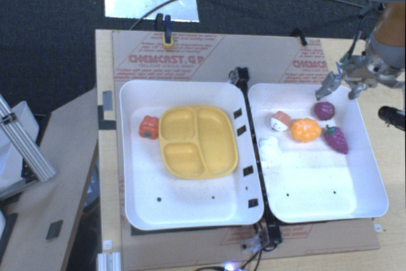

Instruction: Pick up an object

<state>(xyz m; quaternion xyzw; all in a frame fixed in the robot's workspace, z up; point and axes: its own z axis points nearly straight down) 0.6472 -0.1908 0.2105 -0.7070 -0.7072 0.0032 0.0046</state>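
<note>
In the right bin (330, 200) lie a dark purple round fruit (324, 110), an orange fruit (306, 130), a purple grape bunch (336, 139), a small white and orange piece (279, 121) and a white lump (269, 148). My gripper (340, 86) hangs at the bin's far right corner, just above and right of the purple round fruit. Its two fingers (327, 85) are spread apart with nothing between them. A small orange-red pepper (149, 127) lies in the left bin, left of the yellow plate.
The left bin (136, 200) holds a yellow divided plate (196, 141). A black clip strip (248, 136) joins the two bins. Cardboard (209, 54) lies under the bins, with a yellow clamp (167, 32) at its far edge. A cable arcs overhead.
</note>
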